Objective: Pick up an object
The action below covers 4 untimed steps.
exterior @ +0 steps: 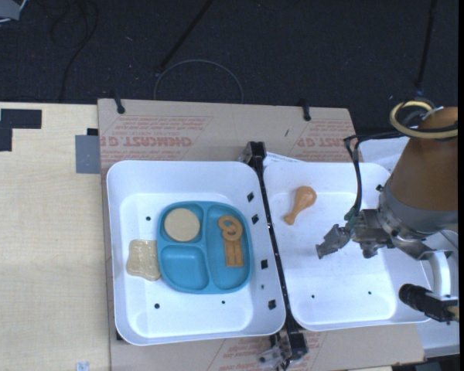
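Two shallow white bins sit side by side on the desk [39, 238], on a sheet of brown cardboard [216, 134]. The left bin [131, 188] holds one blue divided tray [187, 273] with three compartments. One round tan disc, like a biscuit [181, 224], lies in the tray's upper left compartment. One tan pretzel-shaped piece [231, 240] lies in the long right compartment. The lower left compartment has nothing in it that can be made out. One pale, bumpy bread-like piece [143, 259] lies on the bin floor just beside the tray's left edge, touching or nearly touching it.

The right bin [348, 308] holds one thing, a tan toy chicken drumstick [300, 204]. It lies tilted in the upper left part of the bin, thick end up and to the right, thin end pointing down toward the divider between the bins.

One arm [425, 176] reaches in from the right, its orange band and grey wrist over the right bin's right side. The hand [334, 242] points left and a little downward over the bin floor, near the drumstick but apart from it, lower and to its right. Nothing shows between its dark fingers; how far apart they stand cannot be told from this angle.
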Each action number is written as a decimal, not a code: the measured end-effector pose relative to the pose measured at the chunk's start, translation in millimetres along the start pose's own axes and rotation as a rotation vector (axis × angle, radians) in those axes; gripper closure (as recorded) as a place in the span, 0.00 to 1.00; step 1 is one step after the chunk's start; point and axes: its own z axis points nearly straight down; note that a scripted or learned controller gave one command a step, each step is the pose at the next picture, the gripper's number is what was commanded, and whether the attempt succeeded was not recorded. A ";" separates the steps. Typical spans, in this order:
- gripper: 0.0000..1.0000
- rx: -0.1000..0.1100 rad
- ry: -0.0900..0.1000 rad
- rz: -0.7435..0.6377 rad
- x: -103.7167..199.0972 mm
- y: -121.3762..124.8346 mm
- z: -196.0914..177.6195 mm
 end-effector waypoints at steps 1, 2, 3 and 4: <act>0.00 -0.010 -0.001 -0.001 -0.3 1.9 -4.3; 0.00 -0.005 0.000 -0.002 7.3 -0.1 41.7; 0.00 -0.005 0.000 -0.001 9.2 1.7 85.6; 0.00 -0.005 0.000 -0.001 10.3 0.5 139.6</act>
